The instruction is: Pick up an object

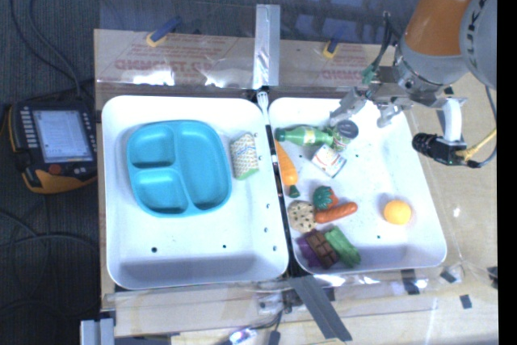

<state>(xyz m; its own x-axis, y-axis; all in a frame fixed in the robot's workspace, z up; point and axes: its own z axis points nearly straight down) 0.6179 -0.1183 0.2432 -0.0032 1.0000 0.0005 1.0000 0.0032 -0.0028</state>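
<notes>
My gripper (368, 109) hangs over the far part of the right bin (420, 174), open, with nothing between its fingers. Just below its left finger (349, 103) stands a small grey-lidded can (346, 130). Beside the can lies a green bottle (305, 136) on its side, and a white and red carton (329, 162) sits in front of it. Nearer the front are a carrot (286, 166), a cookie (301, 214), a teal piece (323, 195), a red chili (336, 212), an orange (397, 212), a chocolate bar (317, 248) and a green pickle (344, 246).
The left bin (121, 238) holds a blue divided plate (176, 166) and a beige ridged item (244, 155) by its right wall. A teach pendant (52, 143) lies left of the bench. The arm's cable and black connector (440, 146) hang over the right bin's right rim.
</notes>
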